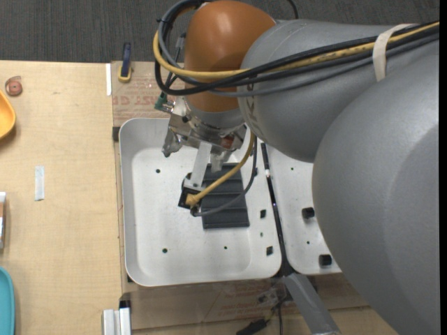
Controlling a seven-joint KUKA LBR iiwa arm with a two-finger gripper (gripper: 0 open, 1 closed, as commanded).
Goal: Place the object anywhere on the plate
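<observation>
My gripper (209, 160) hangs low over the middle of the left white bin (150, 257), under the orange wrist band. A dark grey ribbed block (226, 208) lies right below and to the right of the gripper, on the bin floor or just above it. I cannot tell whether the gripper touches it. The arm hides the back right part of this bin.
The grey arm covers most of the right bin (307, 246). On the wooden bench to the left are an orange dish edge (4, 117), a small white strip (39, 183), a pink disc (12, 86) and a teal rim (4, 302). A blue clip (126, 60) sits behind the bin.
</observation>
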